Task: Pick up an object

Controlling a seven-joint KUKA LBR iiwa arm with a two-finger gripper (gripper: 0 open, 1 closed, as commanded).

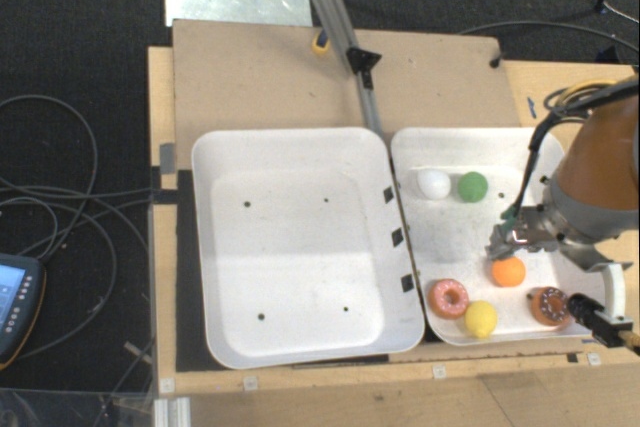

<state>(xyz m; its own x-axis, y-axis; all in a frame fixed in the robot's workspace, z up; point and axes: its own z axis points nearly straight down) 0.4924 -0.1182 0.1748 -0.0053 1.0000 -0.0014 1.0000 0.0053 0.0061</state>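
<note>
The right bin (450, 215) holds a white ball (434, 184), a green ball (472, 186), an orange ball (508, 272), a pink-frosted donut (449, 298), a yellow lemon (481, 319) and a chocolate donut (549, 307). My gripper (513, 242) hangs low in the right bin, just above the orange ball and close to it. The wrist body hides how the fingers stand, and I see nothing held between them.
The left bin (290, 245) lies beside the right one, with black clips along the shared wall. A grey pole (335, 10) slants down from the top to the bins' far edge. Cables loop by the arm at the right.
</note>
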